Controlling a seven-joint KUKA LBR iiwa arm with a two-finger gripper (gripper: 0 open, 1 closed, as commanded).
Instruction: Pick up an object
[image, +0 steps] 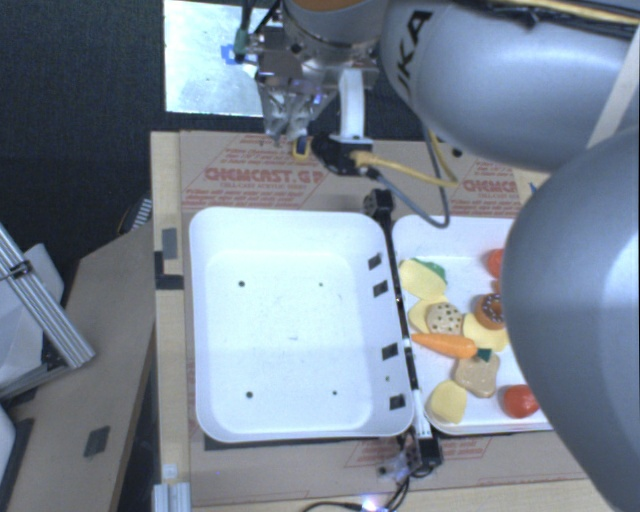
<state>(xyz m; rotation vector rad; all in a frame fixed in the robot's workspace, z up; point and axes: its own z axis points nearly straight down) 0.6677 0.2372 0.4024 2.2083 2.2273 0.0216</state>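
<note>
Taking the divider (392, 300) between the two bins as the landmark: left of it lies the left bin (215, 300), a plain white floor. Above and left of the divider's far end hangs the gripper (288, 118), over the cardboard rim and carrying nothing (how wide it stands I cannot tell). Just right of the divider, the right bin (455, 265) holds a carrot (446, 345), a cracker (444, 319) and a tomato (518, 401). I judge the pick not yet begun; approach, closing and lift all remain.
</note>
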